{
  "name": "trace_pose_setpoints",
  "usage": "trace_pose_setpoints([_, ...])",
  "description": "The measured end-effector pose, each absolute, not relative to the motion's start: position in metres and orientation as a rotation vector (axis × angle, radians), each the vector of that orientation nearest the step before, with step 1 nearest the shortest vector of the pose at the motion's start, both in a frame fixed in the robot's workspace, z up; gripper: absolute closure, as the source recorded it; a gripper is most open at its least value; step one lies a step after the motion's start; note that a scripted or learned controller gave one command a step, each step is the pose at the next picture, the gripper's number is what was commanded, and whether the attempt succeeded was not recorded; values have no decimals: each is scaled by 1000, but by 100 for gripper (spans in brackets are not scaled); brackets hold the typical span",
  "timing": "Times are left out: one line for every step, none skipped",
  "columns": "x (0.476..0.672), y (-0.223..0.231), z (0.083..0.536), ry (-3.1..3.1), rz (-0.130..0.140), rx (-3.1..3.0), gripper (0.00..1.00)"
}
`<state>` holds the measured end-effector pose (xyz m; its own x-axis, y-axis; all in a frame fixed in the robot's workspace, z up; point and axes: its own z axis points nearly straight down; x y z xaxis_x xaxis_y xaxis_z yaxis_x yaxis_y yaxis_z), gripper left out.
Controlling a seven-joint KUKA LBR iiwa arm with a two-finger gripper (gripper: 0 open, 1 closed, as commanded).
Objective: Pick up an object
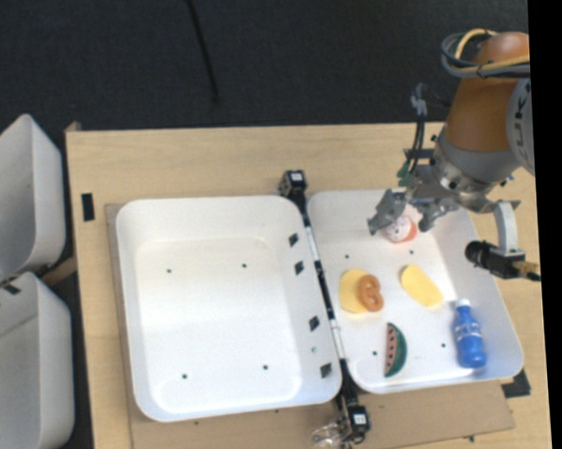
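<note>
Camera view: the grey two-finger gripper (405, 218) hangs over the far part of the right shallow white bin (486, 372), its fingers spread either side of a small red-and-white round object (402, 229), not visibly clamped on it. Nearer lie an orange ring-shaped toy (362, 292), a yellow oval piece (420, 285), a watermelon-slice toy (393, 349) and a blue plastic bottle (468, 334).

Two shallow white plastic bins: left bin (143, 273), right bin (355, 210). The right one holds one orange ring-shaped toy (362, 292), one yellow oval block (420, 285), one watermelon-slice toy (393, 349), one blue bottle (468, 335) and one small red-and-white object (403, 229).
</note>
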<state>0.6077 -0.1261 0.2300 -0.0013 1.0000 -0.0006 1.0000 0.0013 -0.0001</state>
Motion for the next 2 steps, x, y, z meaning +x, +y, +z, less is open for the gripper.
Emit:
trace_pose_setpoints([608, -127, 241, 2223, 0, 2218, 100])
trace_pose_setpoints([694, -80, 394, 2218, 20, 2200, 100])
